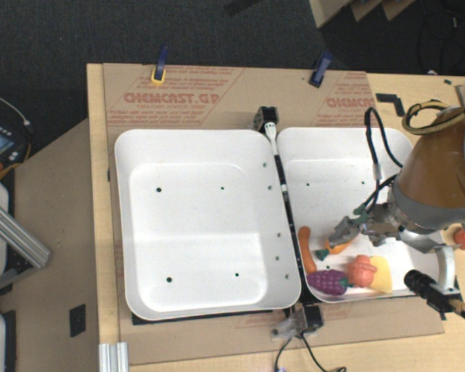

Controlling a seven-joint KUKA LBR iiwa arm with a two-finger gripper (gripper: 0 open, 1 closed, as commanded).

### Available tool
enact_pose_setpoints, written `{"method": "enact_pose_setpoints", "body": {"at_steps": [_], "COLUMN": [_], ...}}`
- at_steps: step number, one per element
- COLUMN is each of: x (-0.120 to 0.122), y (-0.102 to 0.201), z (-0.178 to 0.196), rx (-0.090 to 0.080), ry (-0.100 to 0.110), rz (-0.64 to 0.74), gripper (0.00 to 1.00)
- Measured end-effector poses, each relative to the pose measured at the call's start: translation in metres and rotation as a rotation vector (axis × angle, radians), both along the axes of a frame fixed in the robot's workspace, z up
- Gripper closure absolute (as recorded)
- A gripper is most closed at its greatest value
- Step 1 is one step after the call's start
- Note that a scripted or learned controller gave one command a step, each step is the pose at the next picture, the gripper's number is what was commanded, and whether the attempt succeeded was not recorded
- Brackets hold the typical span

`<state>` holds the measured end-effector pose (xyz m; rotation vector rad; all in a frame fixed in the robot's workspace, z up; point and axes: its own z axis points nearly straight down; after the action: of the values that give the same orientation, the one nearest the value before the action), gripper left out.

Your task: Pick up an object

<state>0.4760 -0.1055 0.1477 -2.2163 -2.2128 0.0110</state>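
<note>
The brown board [217, 87] under the bins carries red print. Behind the left bin [139, 153] it reads "CHEMCAST G P", in large letters, though the last letters are hard to make out. A second, like print stands behind the right bin [333, 142], cut off and too blurred to read in full. Smaller red lines beside both prints cannot be read.

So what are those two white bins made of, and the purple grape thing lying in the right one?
The left bin and right bin look like thin moulded plastic: smooth, slightly glossy, with rounded corners and soft shading. The purple grapes seem to be toy plastic or rubber, judging by the even, saturated colour and bumpy moulded surface; the view leaves open which.
</note>
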Motion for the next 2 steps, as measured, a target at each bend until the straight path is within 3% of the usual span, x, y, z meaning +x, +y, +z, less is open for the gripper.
{"method": "enact_pose_setpoints", "body": {"at_steps": [1, 2], "x": [0.003, 0.002], "y": [-0.06, -0.082], "z": [0.037, 0.001], "rx": [-0.007, -0.001], "ry": [-0.016, -0.007], "rz": [-0.004, -0.001], "gripper": [0.0, 0.0]}}
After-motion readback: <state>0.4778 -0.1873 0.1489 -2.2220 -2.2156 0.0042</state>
